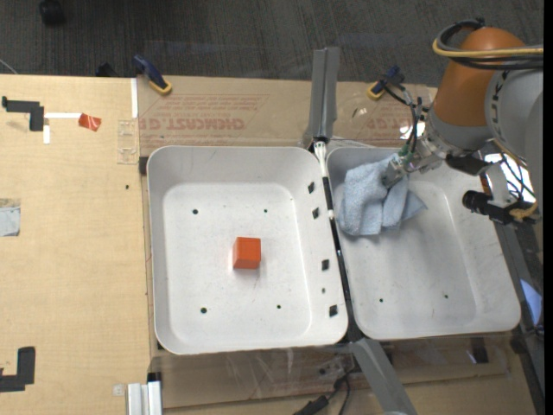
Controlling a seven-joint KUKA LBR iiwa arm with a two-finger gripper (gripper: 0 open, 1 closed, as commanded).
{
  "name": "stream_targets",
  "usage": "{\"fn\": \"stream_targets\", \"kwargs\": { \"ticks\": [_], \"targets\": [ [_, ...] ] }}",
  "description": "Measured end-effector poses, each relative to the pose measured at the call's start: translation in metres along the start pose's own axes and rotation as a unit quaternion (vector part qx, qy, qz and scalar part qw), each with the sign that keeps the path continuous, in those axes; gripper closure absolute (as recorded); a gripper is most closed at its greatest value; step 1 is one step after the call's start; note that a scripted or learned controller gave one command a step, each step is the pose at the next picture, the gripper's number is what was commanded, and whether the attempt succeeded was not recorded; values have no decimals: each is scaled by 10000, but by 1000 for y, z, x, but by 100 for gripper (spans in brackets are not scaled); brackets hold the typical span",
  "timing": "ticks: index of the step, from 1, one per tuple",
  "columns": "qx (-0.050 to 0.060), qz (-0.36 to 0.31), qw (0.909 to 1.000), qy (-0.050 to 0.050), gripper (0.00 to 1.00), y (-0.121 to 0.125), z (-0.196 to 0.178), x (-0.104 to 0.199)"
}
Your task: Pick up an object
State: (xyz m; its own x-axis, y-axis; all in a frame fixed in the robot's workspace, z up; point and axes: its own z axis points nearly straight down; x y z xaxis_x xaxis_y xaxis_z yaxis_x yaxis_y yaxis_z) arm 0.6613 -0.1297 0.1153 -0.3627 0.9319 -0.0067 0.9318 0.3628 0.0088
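A crumpled light-blue cloth (371, 199) lies in the right bin (449, 309), against its upper left wall. My gripper (399, 168) is down at the cloth's upper right edge, touching it. The cloth bunches up around the gripper tip. An orange-red block (247, 253) sits near the middle of the left bin (181, 318), far from the arm.
A grey metal divider (324, 102) runs up between the two bins. Blue and yellow clamps (152, 73) hold the cardboard at the back. The arm's orange band and grey body (484, 85) hang over the right bin's upper right corner, with cables (497, 201) beside it.
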Motion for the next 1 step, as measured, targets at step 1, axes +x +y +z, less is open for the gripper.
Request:
{"fn": "stream_targets", "kwargs": {
  "ticks": [1],
  "targets": [
    [46,780,9969,22,100,25,-78,67]
  ]
}}
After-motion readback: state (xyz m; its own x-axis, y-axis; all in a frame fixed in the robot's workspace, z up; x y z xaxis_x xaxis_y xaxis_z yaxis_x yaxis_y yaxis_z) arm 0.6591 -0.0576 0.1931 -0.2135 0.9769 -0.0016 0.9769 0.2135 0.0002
